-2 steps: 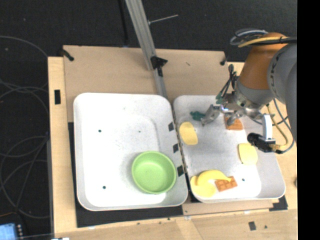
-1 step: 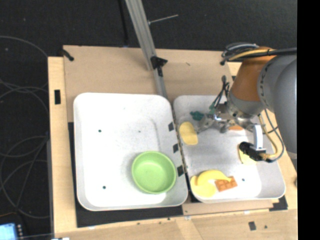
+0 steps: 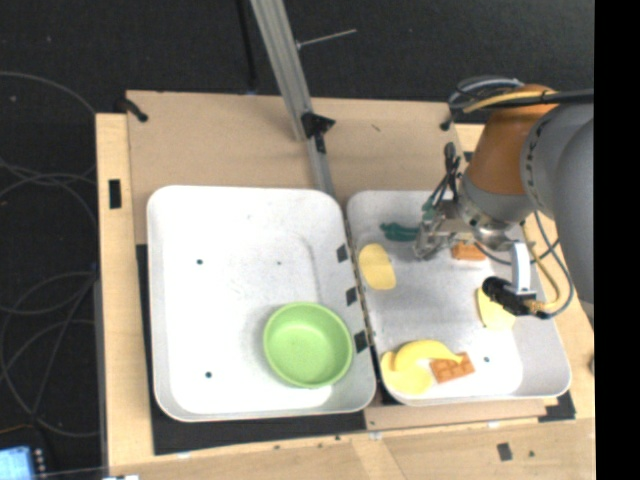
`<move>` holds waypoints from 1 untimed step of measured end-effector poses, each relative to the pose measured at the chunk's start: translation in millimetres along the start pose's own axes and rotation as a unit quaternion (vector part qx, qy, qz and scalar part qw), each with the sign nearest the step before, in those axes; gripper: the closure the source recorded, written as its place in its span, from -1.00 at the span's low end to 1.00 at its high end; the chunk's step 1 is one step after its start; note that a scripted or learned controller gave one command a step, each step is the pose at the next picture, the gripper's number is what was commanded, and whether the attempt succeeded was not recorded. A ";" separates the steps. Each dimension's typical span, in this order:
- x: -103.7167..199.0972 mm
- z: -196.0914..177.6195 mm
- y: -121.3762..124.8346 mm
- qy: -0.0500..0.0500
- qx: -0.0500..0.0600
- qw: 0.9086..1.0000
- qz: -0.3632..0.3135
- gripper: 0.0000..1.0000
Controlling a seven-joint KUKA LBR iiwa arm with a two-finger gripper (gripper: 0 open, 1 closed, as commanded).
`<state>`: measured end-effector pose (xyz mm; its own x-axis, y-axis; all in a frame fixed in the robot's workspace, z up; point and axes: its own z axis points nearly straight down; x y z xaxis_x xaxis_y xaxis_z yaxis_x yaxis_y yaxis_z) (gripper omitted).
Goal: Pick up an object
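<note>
Two shallow white plastic bins sit side by side on the flat tan wooden surface point(image 3: 230, 138). The round green plastic bowl point(image 3: 308, 343) lies in the left bin point(image 3: 200, 228), near its front right corner. In the right bin point(image 3: 420, 288), the pale yellow oblong block point(image 3: 376, 266) lies by the left wall, the yellow rounded toy point(image 3: 415, 365) at the front.

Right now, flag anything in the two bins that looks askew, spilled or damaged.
Nothing looks spilled or broken. The green bowl sits upright in the left bin. In the right bin, the one mildly odd thing is a small orange piece lying tilted across the yellow object near the front edge. The pincer hangs over that bin's back end.
</note>
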<state>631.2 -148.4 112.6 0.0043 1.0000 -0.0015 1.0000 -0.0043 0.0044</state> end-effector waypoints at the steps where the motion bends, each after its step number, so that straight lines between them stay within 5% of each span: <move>1: 6.8 -60.1 6.6 0.001 -0.002 1.000 -0.004 1.00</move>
<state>637.6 -141.6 172.7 -0.0035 1.0000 -0.0006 1.0000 0.0035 0.0079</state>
